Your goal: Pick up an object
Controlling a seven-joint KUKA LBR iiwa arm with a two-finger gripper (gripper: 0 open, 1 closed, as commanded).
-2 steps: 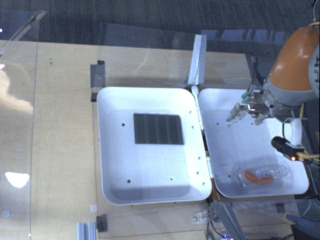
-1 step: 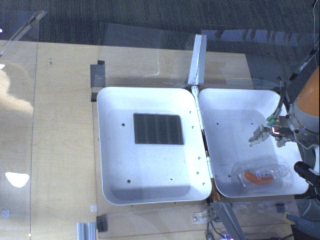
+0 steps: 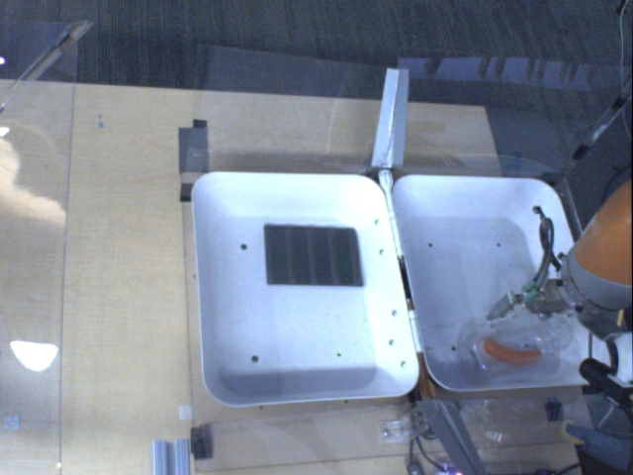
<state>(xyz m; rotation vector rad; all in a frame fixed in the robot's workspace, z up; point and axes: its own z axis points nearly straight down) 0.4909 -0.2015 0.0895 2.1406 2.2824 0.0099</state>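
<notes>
While the gripper (image 3: 519,310) hangs low in the right bin (image 3: 465,216), an orange object (image 3: 511,353) lies just below it (grip state: I cannot tell).

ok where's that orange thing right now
The orange thing lies in the right bin, near its front right corner, just below the claw in the camera view.

The grey arm with its orange band (image 3: 605,243) reaches in from the right edge, its wrist bent down and leftward. The two-finger gripper (image 3: 521,305) at its end points left, low and slightly tilted.
</notes>
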